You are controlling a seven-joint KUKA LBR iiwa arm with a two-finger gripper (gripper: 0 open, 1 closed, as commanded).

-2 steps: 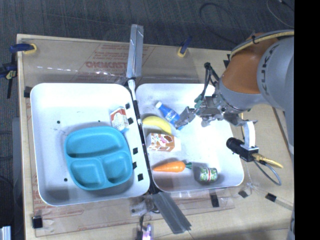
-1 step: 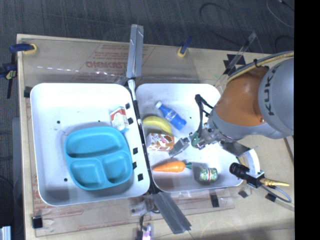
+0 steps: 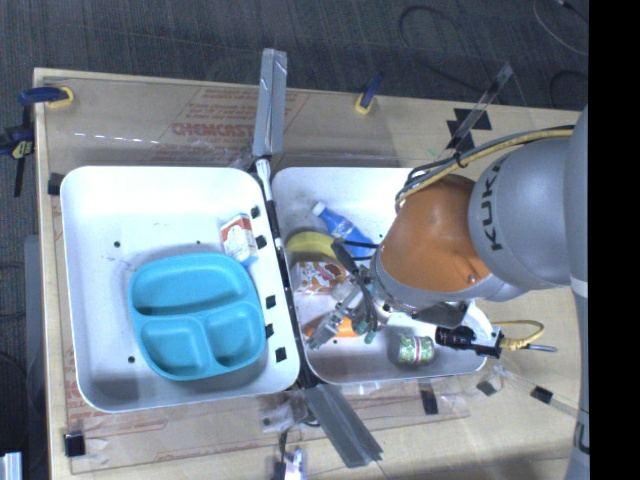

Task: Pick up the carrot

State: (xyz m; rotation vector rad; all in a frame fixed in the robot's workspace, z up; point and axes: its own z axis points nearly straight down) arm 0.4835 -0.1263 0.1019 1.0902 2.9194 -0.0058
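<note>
Robot arm reaching down into the right bin (image 3: 455, 366).
We see the gripper (image 3: 352, 320) low over the carrot (image 3: 345, 328) near a green can (image 3: 411, 348); we cannot tell its opening or hold.

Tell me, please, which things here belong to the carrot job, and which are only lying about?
For the job: carrot, gripper, right bin.

Lying about: blue tray, banana, blue bottle, green can, small packet, left bin.
</note>
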